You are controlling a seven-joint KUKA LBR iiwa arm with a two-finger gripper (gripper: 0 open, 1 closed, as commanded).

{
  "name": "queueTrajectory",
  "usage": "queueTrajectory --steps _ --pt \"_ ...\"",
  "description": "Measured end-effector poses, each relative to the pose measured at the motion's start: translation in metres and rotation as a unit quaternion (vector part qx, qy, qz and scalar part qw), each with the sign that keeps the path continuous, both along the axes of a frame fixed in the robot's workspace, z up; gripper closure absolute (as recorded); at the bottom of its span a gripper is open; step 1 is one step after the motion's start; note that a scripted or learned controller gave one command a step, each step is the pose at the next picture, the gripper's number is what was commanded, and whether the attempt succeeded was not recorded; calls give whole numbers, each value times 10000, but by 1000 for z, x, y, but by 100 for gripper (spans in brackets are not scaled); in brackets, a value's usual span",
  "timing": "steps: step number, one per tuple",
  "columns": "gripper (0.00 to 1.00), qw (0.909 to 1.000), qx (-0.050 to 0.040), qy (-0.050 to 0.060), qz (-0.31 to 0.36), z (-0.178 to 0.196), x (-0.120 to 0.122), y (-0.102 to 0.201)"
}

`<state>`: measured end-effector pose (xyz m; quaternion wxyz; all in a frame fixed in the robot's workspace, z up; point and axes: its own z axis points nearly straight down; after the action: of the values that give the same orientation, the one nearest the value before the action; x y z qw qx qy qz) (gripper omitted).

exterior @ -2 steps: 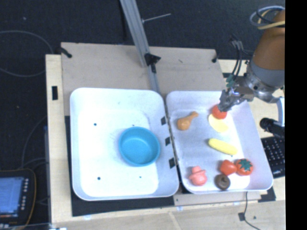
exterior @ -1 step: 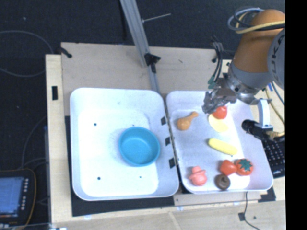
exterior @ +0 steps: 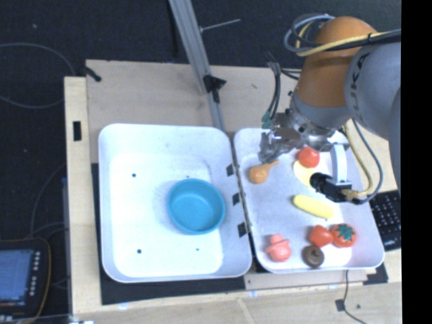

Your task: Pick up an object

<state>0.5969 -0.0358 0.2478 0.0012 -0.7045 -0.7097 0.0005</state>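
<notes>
My gripper [exterior: 271, 151] hangs over the far left corner of the right bin [exterior: 260, 248]. Just below it, at its near-left side, lies an orange-brown drumstick-shaped toy [exterior: 258, 173] whose narrow end points up toward the gripper. I cannot tell whether the two are touching. A red tomato [exterior: 308, 157] sits just right of the gripper. A yellow banana [exterior: 314, 206] lies in the middle of the bin.
Along the right bin's near side are a pink toy [exterior: 277, 247], a brown ring [exterior: 312, 255], a red piece [exterior: 320, 235] and a red fruit with a green top [exterior: 343, 235]. The left bin [exterior: 121, 181] holds a blue bowl [exterior: 196, 205]. A grey metal post [exterior: 196, 52] slants behind the bins.
</notes>
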Motion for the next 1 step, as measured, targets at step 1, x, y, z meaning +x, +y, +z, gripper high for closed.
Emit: queueTrajectory --steps 1 --pt "100 10000 11 -25 14 9 0 57"
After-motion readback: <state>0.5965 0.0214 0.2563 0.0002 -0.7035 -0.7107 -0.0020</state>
